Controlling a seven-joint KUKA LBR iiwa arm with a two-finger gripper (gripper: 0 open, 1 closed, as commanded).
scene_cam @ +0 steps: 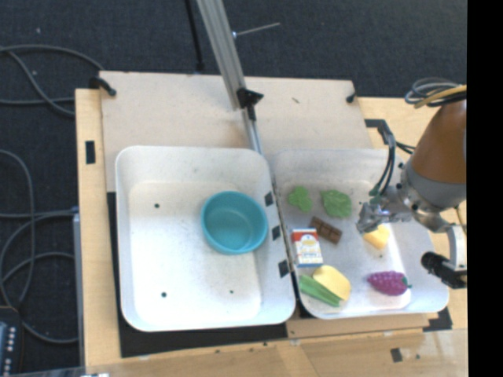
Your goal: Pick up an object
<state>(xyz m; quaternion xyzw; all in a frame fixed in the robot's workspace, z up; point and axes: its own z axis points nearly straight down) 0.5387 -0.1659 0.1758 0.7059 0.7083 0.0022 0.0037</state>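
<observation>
My gripper hangs low over the right side of the right bin. Its tip is right at the upper edge of a small yellow piece, touching or nearly touching it. In the same bin lie two green leafy pieces, a brown bar, a red and white box, a yellow corn cob with green husk and a purple grape bunch.
A blue bowl sits in the middle of the left bin. A slanted metal pole comes down to the bench just behind where the bins meet. The arm's grey and orange body stands over the right bin's right rim.
</observation>
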